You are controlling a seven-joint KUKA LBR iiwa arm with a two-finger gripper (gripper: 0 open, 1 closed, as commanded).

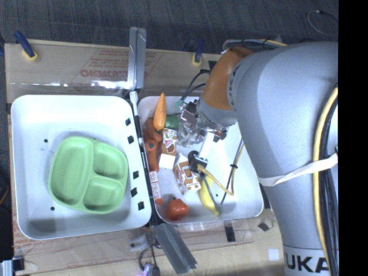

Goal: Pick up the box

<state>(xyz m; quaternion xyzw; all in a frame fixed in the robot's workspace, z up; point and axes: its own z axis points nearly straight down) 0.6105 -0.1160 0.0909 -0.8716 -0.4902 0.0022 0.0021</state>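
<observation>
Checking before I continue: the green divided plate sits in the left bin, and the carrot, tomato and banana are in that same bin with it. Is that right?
Not quite. The camera view shows the green divided plate in the left bin, but the carrot, tomato and banana lie in the right bin, where the claw is reaching.

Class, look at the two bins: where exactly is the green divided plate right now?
The green divided plate lies in the left bin of the camera view, roughly mid-floor, across the divider from the right bin that holds the carrot and banana.
</observation>
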